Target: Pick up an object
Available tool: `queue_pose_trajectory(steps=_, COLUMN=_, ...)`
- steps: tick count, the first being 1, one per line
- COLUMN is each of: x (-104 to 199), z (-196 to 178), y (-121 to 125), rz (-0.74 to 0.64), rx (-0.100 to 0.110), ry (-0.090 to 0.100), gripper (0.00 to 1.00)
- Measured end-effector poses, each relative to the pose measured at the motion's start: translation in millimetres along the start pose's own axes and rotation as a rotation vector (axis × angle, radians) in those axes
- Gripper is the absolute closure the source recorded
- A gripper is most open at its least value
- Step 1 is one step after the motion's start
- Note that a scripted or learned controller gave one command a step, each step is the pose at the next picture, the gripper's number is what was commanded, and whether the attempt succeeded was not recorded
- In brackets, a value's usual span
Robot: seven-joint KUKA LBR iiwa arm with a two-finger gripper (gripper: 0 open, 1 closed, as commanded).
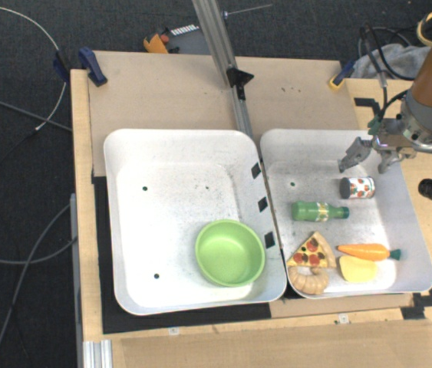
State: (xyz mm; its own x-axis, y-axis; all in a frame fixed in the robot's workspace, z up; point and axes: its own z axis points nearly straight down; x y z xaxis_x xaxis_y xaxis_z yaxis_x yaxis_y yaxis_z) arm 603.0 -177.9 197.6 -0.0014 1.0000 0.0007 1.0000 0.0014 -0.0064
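Yellow cheese wedge (357,270) and pizza slice (312,252) are lying nearest at the right bin's (409,221) front, the carrot (363,251) just behind, the green bottle (318,211) beyond. Farther back, the small can (357,188) is resting on its side at about one o'clock from the bottle. The gripper (370,156) is hovering at twelve o'clock of the can, fingers spread and pinching nothing. I judge it should be descending straight, straddling the can across its round sides, since it may roll
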Motion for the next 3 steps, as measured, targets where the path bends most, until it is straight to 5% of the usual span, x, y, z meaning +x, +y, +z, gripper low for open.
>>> queue_pose_trajectory(steps=2, x=-9.8, z=75.6, y=3.1, rz=-0.001, rx=-0.013, ry=-0.003, gripper=0.0)
queue_pose_trajectory(steps=3, x=-9.0, z=66.7, y=3.8, rz=-0.002, rx=-0.012, ry=-0.003, gripper=1.0)
